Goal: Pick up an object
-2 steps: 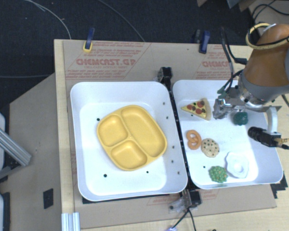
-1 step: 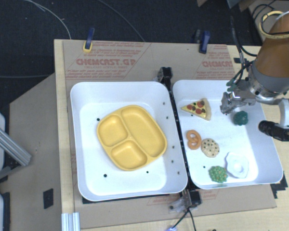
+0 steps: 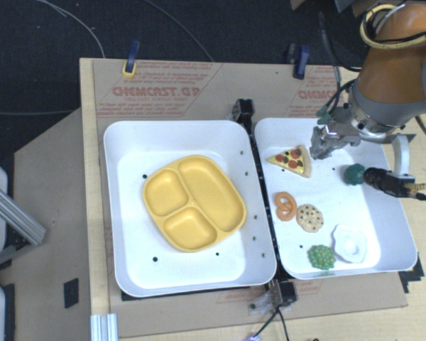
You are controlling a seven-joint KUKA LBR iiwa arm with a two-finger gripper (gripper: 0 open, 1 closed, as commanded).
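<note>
**Gripper over right bin, pizza slice beside it**

Whether the fingers are open or shut cannot be told; the gripper (image 3: 325, 145) hangs dark above the right bin (image 3: 394, 258), nothing visibly between them.

"CHEMCAST GP" reads in red on the brown board (image 3: 163, 89), with two blue clamps at its top edge. One yellow three-compartment plate (image 3: 193, 202) lies in the left bin (image 3: 124, 190). Right bin: one pizza slice (image 3: 291, 160) at nine o'clock of the gripper, one pretzel (image 3: 285, 206), one cookie (image 3: 309, 218), one broccoli (image 3: 322, 256), one fried egg (image 3: 350, 246). Dark carpet surrounds the bench.
</note>
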